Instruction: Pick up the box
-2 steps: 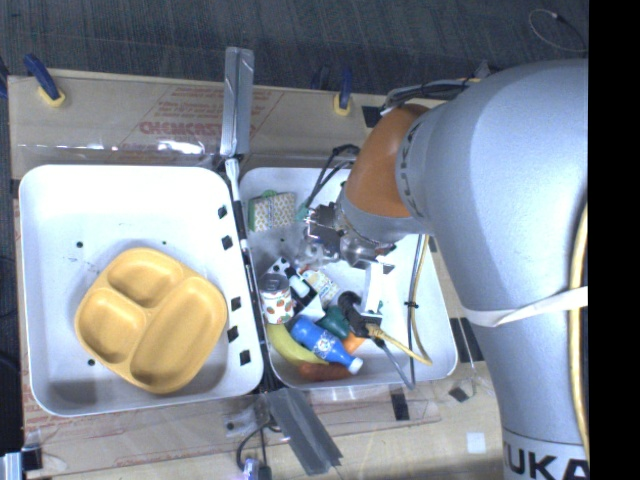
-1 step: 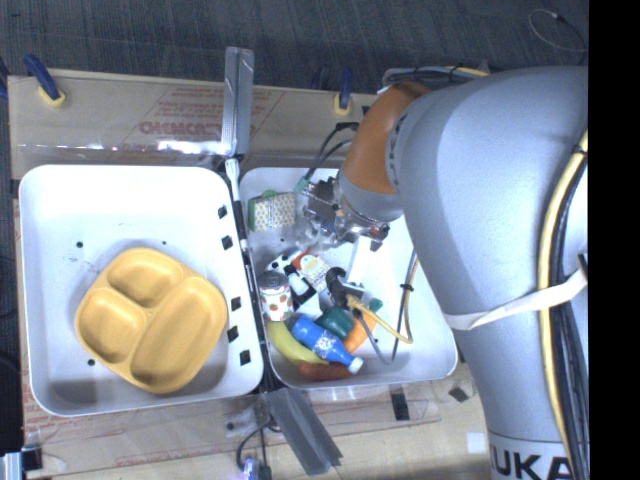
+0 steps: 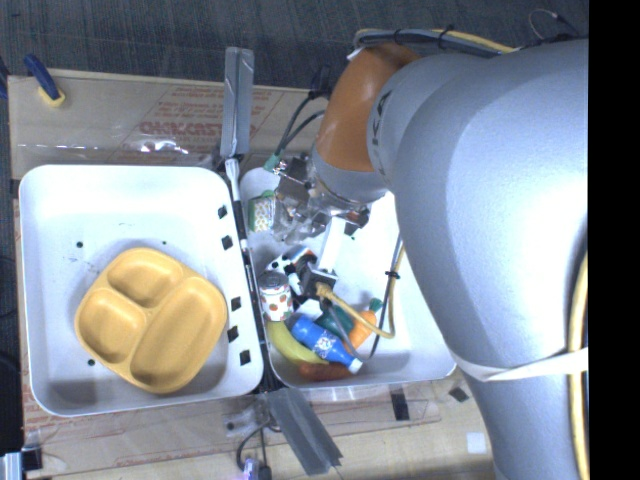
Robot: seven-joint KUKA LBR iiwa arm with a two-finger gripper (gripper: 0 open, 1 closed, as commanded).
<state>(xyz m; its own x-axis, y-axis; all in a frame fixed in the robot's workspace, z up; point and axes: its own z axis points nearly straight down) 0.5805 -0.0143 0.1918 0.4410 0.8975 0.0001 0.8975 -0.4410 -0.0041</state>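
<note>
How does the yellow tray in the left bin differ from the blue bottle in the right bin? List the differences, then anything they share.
The yellow tray is far bigger than the blue bottle. The tray is broad and split into three compartments; the bottle is slim, with a white cap. The tray lies alone in the left bin; the bottle lies tilted among clutter in the right bin, beside a banana. Both lie flat in white bins.

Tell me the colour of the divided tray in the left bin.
Yellow: the divided tray, seen in the camera view.

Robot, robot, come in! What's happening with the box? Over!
Gripper low over right bin, fingers unclear. Box not identifiable in clutter. Banana and blue bottle crowd the bin's front.
</note>
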